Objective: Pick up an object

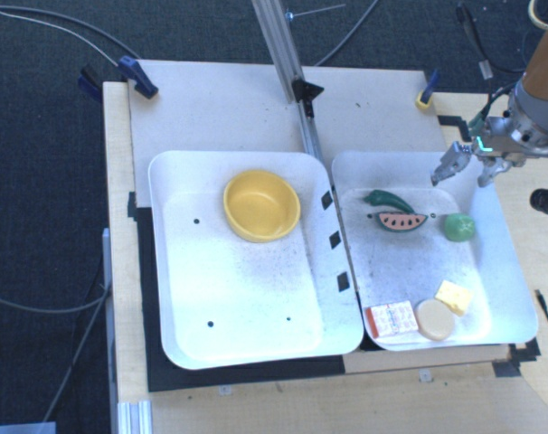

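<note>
Gripper (467, 165) fingers spread wide, holding nothing, above right bin's (518, 269) far edge. Nearest target: green ball (458, 228), far right, beside watermelon slice (401, 221). Likely light, smooth, rolls easily; pinch across its middle.

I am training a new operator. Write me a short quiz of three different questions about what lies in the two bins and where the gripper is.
1. True or false: the yellow bowl lies in the right bin.
2. Which thing lies closest to the gripper? A. cracker box B. green ball C. yellow bowl
3. Fill in: the watermelon slice lies just below the green ____.

Key:
1. False; it lies in the left bin.
2. B
3. pepper
</note>
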Tool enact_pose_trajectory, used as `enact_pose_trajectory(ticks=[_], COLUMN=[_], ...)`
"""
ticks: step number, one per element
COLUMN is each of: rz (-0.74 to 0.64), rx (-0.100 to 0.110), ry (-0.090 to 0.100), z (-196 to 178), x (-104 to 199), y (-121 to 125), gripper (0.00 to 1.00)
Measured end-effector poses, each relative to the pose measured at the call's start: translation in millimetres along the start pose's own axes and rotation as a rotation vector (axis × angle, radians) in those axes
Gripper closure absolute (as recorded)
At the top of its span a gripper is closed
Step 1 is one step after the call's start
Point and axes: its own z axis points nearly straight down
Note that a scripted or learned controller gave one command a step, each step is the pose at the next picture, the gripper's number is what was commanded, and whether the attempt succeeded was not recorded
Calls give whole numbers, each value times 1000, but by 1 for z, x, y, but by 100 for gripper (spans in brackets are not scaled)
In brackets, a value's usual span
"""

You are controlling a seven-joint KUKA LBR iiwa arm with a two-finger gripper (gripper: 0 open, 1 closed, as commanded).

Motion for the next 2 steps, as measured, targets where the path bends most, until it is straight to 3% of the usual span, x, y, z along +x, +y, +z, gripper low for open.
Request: enact_pose_trajectory(ticks=[1,2], rz=[-1,-3], rx=[-5,3], ry=[-1,1], z=[-3,46], x=[0,7], y=[1,7], gripper=[0,0])
